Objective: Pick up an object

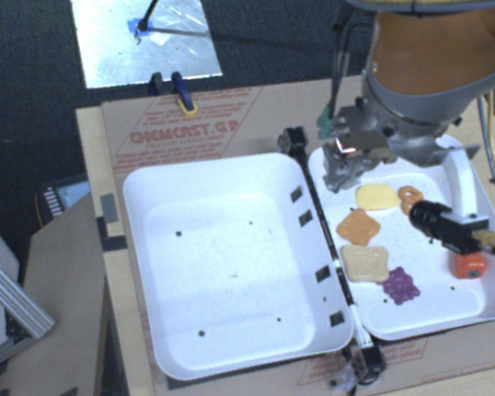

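Nearest, in the front half of the right bin [451, 307], lies a purple lump [399, 285], knobbly like a bunch of grapes. Just beside it, toward the seam between the bins, sits a beige slice [367, 263]. Off by the right wall, well apart from both, is a red-orange piece [469, 265], partly covered from above. Further back an orange-brown slice [358, 226] lies just behind the beige one; whether their edges touch cannot be told. Beyond that, a yellow piece [377, 196] rests flat near the middle of the bin with a small orange ring [409, 196] just to its right. These six are all there is to pick from (all of them in the right bin). The gripper [344, 170] hangs over the far left corner of that bin, just beyond the yellow piece and close to the seam. Whether it is wide or narrow cannot be told from this angle, and nothing is seen gripped in it. The arm [437, 13] looms above it from the right. The left bin [231, 270] lies alongside. Both bins rest on cardboard [190, 127] with red print, a clamp [183, 95] bites its far edge, and furthest back lies a foil sheet [147, 31].
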`<move>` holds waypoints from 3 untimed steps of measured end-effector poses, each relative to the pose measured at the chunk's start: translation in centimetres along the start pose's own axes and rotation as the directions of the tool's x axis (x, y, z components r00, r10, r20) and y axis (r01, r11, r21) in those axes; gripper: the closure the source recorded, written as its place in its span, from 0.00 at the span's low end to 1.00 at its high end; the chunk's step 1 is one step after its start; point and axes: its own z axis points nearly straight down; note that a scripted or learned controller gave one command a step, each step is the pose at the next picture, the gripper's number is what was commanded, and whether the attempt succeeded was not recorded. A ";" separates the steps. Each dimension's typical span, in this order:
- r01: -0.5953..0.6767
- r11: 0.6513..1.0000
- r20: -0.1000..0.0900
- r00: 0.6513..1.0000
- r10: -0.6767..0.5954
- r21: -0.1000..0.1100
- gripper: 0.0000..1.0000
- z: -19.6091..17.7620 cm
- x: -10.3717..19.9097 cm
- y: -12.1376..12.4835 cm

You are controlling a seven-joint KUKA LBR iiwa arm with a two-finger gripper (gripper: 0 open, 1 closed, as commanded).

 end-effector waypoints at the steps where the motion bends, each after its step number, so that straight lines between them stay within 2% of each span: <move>1: -0.002 1.000 -0.003 1.000 0.002 -0.004 1.00 -13.9 5.9 -0.9; 2: 0.000 1.000 0.002 1.000 0.000 0.013 1.00 -12.9 15.4 -0.9; 3: -0.009 1.000 0.004 1.000 0.009 0.012 0.00 -13.0 14.8 -0.8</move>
